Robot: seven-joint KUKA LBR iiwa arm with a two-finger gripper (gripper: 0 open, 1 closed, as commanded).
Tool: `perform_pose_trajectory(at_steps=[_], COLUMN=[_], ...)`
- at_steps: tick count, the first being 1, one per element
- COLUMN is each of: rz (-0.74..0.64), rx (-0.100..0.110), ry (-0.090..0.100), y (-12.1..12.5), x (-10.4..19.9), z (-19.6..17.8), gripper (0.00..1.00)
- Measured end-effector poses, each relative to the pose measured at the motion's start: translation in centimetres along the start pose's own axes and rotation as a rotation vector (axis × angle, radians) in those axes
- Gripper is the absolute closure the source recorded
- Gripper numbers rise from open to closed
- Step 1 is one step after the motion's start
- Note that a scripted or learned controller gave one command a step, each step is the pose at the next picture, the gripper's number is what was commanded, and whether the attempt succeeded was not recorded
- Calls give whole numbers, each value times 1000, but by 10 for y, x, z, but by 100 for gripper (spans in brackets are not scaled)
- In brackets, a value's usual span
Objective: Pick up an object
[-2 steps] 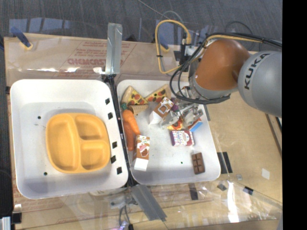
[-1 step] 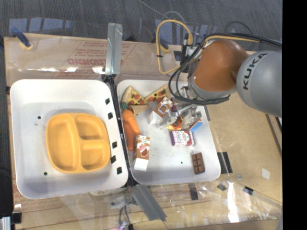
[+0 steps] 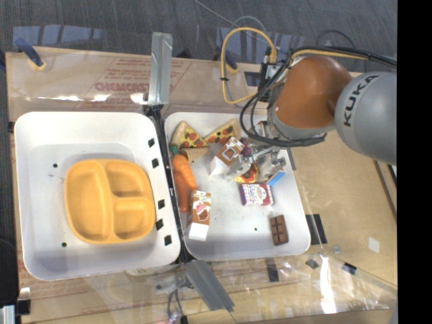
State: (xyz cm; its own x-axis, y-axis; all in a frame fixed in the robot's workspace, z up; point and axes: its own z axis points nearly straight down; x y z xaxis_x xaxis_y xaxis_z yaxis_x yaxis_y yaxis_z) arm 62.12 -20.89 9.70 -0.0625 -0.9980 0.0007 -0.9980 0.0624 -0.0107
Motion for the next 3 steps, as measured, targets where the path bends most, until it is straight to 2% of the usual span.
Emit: perform_pose_trajectory(at_steps=[2,3], rz=[224,211], rx=[-14,-12], ry=[-1,-3], y=[100,98], x=[5,1], z=[4,-6], gripper=[0,100])
